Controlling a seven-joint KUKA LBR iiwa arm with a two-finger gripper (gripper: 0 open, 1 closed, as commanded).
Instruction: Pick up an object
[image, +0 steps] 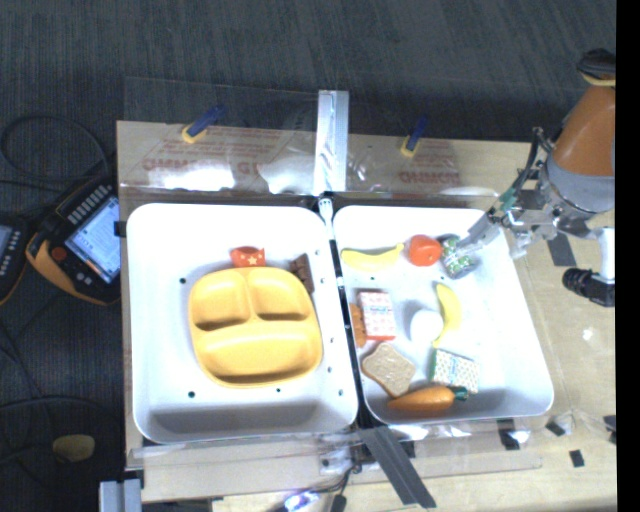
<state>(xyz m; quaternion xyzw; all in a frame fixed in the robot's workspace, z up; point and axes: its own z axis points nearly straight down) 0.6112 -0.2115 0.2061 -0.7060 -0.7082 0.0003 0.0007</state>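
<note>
Jaws (462, 256) (tips blurred) beside tomato (424, 250).

Grey arm (585, 150) reaching from right, tool (462, 256) angled down-left.

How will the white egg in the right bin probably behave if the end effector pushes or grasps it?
The white egg looks smooth and rounded, so it will probably roll when pushed and may slip from a pinch. It lies close to the yellow banana, which could stop it rolling that way.
</note>
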